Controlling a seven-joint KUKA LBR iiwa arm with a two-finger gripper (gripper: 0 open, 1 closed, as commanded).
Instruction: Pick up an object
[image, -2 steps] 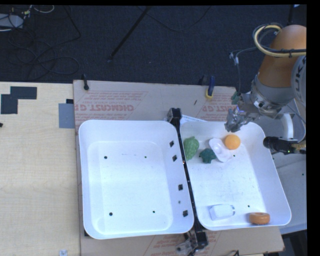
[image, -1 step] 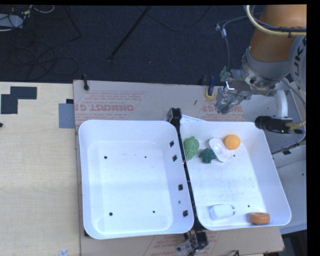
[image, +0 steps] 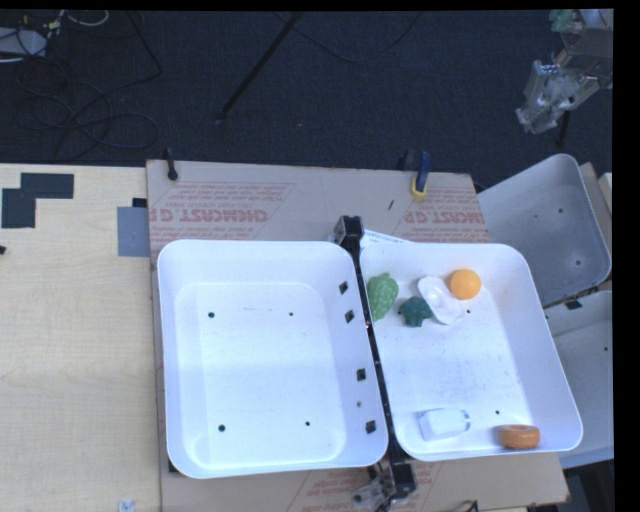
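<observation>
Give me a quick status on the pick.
Gripper high at top right, away from bins. Orange ball, green pieces lie in right bin. Nothing in the way.

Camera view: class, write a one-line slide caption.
Right bin holds an orange ball, green pieces and white items; the tool hangs top right.

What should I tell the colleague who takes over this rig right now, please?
Gripper: raised at the top right, off beyond the bins, holding nothing I can see.
Right bin: green leafy piece, dark green piece, white piece and orange ball near the far edge; white block and orange disc at the near edge.
Done: nothing picked yet.
Left: pick up one object.
</observation>
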